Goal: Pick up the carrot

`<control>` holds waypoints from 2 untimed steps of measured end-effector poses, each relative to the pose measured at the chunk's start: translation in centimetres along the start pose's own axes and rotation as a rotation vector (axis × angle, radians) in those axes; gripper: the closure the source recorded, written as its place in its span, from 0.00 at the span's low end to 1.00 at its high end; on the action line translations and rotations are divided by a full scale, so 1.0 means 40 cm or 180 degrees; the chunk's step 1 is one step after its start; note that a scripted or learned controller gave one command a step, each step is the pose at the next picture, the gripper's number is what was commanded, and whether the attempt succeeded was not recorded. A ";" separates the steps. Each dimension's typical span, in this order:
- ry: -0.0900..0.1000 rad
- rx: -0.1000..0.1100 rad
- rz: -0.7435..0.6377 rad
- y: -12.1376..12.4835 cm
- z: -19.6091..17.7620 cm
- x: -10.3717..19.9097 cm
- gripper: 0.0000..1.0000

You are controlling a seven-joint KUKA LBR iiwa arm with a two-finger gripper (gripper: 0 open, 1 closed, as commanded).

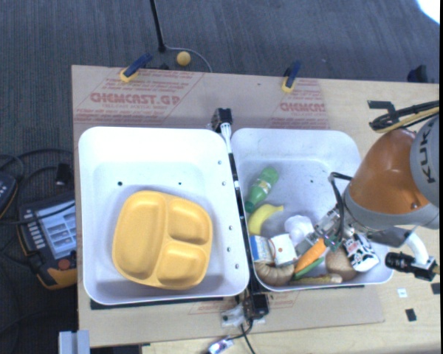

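Though I cannot tell the claw's (331, 231) state, the carrot (311, 257) lies just below-left, slanting up toward it.

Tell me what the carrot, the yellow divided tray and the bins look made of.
Carrot: likely moulded plastic, smooth uniform orange with a green end. Yellow divided tray: plastic, probably, with a soft sheen and rounded moulded compartments. Bins: thin white plastic, apparently, judging by the smooth matte walls and rounded corners.

bins (155, 142): smooth white plastic | yellow tray (162, 238): matt plastic | bench board (354, 98): printed cardboard-like sheet | arm band (384, 172): glossy orange | carrot (311, 257): smooth orange plastic
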State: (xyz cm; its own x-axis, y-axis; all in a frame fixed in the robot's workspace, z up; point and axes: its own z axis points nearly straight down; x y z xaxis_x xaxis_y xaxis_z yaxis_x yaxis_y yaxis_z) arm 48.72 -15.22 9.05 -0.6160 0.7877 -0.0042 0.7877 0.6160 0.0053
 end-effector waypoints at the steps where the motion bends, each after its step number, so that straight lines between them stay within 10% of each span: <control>1: -0.0009 -0.0011 0.0004 0.004 -0.023 -0.002 1.00; 2: -0.0012 0.0012 0.0894 0.016 0.000 0.026 1.00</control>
State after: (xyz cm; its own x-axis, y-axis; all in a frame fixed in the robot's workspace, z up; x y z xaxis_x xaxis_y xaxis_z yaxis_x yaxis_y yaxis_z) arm 48.59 -14.00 9.05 -0.3736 0.9276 -0.0066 0.9276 0.3736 0.0030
